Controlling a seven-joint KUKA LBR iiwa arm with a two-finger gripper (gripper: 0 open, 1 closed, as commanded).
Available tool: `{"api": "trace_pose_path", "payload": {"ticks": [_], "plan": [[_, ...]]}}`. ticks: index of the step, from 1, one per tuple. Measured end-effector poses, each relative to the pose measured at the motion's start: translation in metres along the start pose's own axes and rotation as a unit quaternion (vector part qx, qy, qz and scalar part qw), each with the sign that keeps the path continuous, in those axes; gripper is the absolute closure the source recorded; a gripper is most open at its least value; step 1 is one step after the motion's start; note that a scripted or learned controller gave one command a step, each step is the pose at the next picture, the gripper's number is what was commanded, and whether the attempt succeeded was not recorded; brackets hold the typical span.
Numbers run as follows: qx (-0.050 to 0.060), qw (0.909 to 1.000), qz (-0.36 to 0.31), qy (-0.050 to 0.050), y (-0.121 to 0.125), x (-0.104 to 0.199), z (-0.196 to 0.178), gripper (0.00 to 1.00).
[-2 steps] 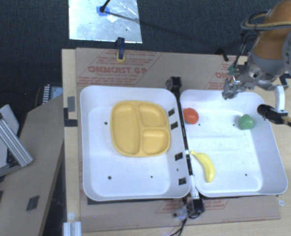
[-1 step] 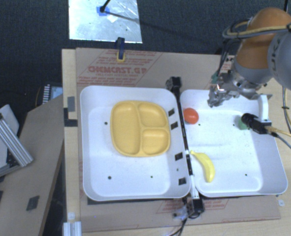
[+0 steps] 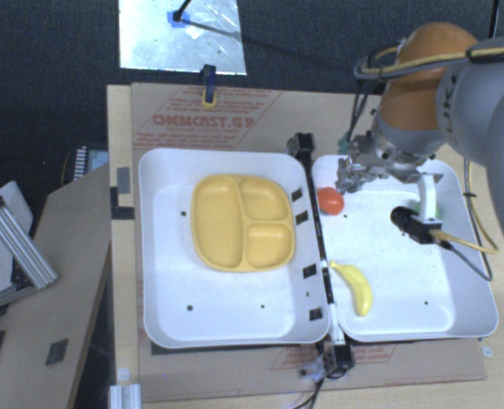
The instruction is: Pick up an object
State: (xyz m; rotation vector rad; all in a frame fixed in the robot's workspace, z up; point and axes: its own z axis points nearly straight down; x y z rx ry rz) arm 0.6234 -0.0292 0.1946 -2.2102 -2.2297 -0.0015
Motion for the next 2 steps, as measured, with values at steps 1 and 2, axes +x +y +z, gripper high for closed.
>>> {"api": "trace_pose_path", "payload": {"ticks": [1,2], "plan": [[0.000,1.0000,0.000,0.000,-0.017,0.049,0.005,1.00],[-0.001,1.0000,-0.001,0.001,-0.035,0.110,-0.007,1.00]]}}
